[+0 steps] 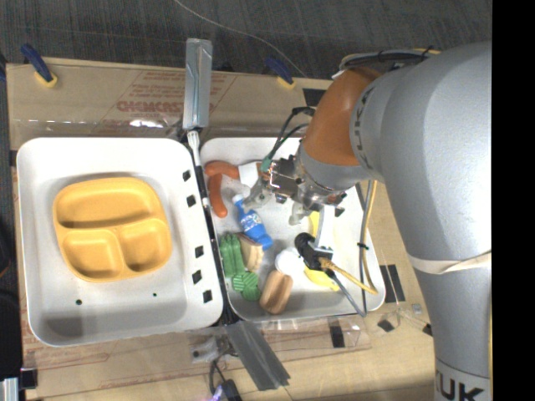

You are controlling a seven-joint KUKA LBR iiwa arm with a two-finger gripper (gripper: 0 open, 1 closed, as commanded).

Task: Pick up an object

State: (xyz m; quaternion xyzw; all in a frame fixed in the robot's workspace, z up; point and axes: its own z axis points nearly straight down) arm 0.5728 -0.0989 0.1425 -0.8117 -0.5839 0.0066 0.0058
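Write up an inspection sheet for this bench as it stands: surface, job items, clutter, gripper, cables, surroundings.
Surface: two white bins side by side, left bin and right bin, on a cardboard sheet.
Job's things: in the right bin, a sausage, blue bottle, green toy, bread roll, yellow item.
Clutter: yellow divided tray in the left bin.
Gripper: gripper low over the right bin; jaw state unclear.
Cables: thin cable across the floor; wires on the wrist.
Surroundings: blue clamps; grey carpet.
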